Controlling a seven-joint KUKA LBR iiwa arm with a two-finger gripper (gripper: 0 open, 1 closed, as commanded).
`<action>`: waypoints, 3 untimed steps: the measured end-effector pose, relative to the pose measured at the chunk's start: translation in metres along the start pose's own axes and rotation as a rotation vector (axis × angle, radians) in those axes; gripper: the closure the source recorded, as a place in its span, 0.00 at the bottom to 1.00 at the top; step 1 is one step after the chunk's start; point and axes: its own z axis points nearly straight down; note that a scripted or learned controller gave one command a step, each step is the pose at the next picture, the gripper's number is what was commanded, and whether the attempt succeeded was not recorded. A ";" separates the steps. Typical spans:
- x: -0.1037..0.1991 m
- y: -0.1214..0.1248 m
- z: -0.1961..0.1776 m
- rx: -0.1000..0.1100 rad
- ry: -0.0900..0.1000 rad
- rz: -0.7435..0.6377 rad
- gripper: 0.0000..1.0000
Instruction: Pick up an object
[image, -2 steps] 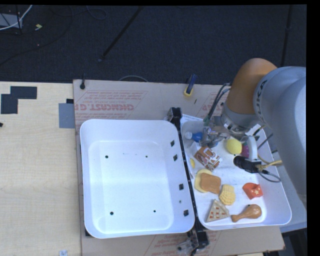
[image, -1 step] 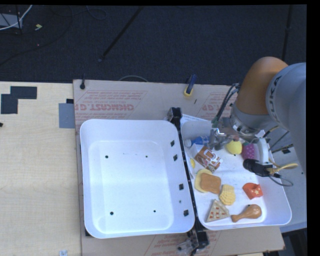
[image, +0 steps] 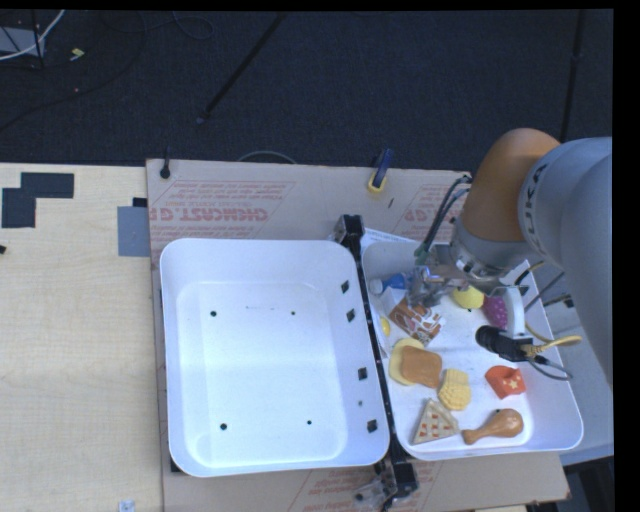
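While the grey two-finger gripper (image: 428, 290) hangs low in the right white bin (image: 560, 425), its fingers' spread cannot be told. It sits just above a brown-and-white striped toy block (image: 416, 321).

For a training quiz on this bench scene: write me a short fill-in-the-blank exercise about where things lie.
1. All the toy food lies in the ____ bin of the camera view.
2. The gripper hangs just above the brown ____ slice.
3. The drumstick lies to the right of the ____ wedge.
4. The arm's band above the wrist is ____.

Missing words: right; cake; pizza; orange
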 end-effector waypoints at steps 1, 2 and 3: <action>0.080 0.020 -0.070 -0.005 0.004 -0.009 1.00; 0.133 0.019 -0.287 -0.014 0.003 -0.006 1.00; 0.189 0.015 -0.145 0.018 0.002 -0.005 1.00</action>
